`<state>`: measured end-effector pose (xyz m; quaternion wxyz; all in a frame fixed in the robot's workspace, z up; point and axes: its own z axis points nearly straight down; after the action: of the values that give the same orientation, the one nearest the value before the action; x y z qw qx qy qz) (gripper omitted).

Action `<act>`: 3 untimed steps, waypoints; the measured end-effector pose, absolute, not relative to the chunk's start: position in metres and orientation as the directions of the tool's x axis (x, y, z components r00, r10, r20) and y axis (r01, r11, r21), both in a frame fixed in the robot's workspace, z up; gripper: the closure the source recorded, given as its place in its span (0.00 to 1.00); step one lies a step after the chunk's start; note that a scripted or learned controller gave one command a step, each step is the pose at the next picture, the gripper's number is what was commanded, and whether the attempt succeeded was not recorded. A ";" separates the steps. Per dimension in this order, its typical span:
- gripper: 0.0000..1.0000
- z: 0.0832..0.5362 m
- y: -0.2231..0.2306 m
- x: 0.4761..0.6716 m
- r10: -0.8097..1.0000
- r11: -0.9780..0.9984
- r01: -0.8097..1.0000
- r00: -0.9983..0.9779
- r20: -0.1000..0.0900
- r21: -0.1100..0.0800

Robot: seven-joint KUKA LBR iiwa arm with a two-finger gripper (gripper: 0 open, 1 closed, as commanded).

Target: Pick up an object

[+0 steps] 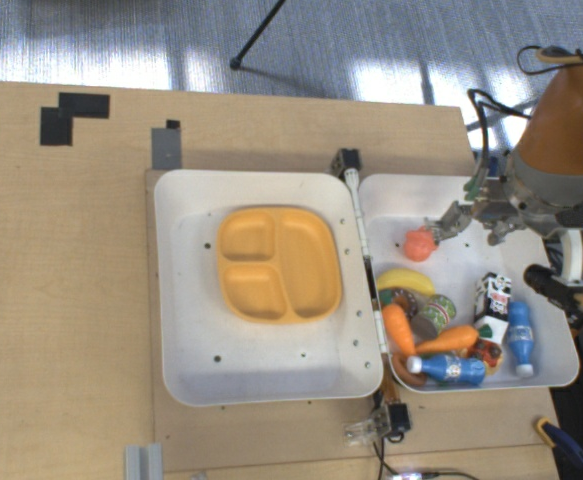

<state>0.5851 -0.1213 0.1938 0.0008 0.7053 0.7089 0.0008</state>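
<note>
In the right bin (571, 353), nearest the camera, lies a blue bottle (449, 369) with a white label whose print is too small to read. Just behind it lie two carrots (399, 329), and to their right a second blue bottle (520, 339) beside a black-and-white cow-patterned carton (493, 297). Behind the carrots lies a yellow banana (405, 281). Farther back rests a pink ball (420, 246), just beside the gripper (476, 218); whether its fingers are apart or together I cannot tell. The left bin (176, 268) holds a yellow divided plate (274, 264).

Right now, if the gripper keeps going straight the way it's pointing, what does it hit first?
Most likely the pink ball: the gripper points left and slightly down in the right bin, with the ball just ahead. Height is unclear, so it might pass above it.
</note>
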 end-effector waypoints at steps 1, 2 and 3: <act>0.00 0.206 -0.206 0.550 0.966 0.260 0.966 -0.260 -0.002 0.002; 0.00 0.093 -0.205 0.576 0.949 0.315 0.949 -0.315 0.000 0.000; 1.00 0.105 -0.205 0.578 0.949 0.315 0.949 -0.315 -0.004 0.006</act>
<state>0.5780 -0.2053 0.1051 0.0033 0.5851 0.8109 0.0013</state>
